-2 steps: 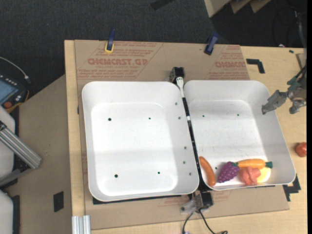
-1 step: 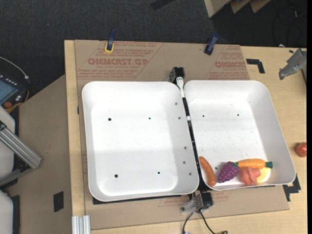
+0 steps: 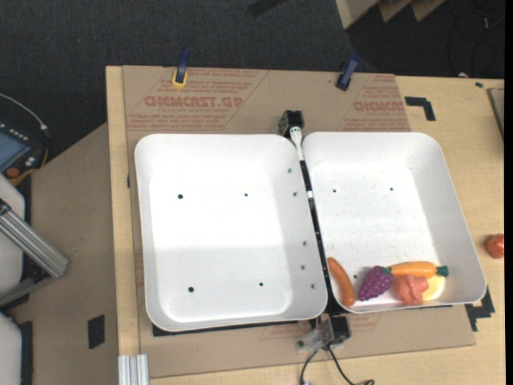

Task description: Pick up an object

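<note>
Two shallow white bins lie side by side on a brown cardboard sheet (image 3: 240,99), their inner rims touching along a dark seam. The right bin (image 3: 385,207) is the landmark here. All the toy food sits crowded along its near rim. An orange sausage-shaped piece (image 3: 341,281) leans against the near inner corner, just beside the seam. A bunch of purple grapes (image 3: 374,282) touches it on the outer side. Next along the same rim comes a red piece (image 3: 409,289) with an orange carrot (image 3: 417,269) lying across its far side, and a pale yellow piece (image 3: 434,289) is pressed toward the near outer corner. The far and middle floor of the right bin is bare white, giving wide room above the pile. The left bin (image 3: 216,231), on the other side of the seam, has an open floor. Beyond the right bin's outer rim, a small orange-red object (image 3: 495,246) rests on the bench. Two blue clamps (image 3: 182,69) grip the sheet beyond the far rims.
</note>
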Robot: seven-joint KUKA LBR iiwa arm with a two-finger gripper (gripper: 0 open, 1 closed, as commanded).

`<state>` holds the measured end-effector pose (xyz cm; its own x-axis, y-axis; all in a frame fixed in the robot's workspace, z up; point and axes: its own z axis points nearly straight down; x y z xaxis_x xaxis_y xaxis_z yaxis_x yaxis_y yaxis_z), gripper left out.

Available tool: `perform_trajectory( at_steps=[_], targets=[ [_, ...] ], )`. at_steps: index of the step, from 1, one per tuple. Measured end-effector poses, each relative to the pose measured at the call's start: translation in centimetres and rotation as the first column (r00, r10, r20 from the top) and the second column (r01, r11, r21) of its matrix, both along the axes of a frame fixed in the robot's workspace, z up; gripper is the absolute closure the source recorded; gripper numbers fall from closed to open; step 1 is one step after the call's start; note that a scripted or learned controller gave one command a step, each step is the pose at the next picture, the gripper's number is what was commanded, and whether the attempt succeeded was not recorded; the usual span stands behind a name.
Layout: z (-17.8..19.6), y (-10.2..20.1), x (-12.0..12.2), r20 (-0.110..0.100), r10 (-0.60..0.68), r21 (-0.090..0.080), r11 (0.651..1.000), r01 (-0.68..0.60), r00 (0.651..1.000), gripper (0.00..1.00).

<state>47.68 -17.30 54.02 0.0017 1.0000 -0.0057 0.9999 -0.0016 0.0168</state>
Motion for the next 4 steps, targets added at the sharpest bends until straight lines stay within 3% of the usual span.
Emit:
perform_trajectory(
  at_steps=[1,2,3,4],
  targets=[
    [-4.5,-4.5,0.2,-0.021,-0.003,0.006,1.000,0.003,1.000,0.00],
    [-0.2,-4.6,0.3,-0.008,0.003,0.001,1.000,-0.003,1.000,0.00],
    [0.7,-4.6,0.4,-0.007,0.003,-0.002,1.000,-0.003,1.000,1.00],
    [-6.0,-5.1,0.2,-0.023,0.000,0.007,1.000,0.000,1.000,1.00]
  ],
)
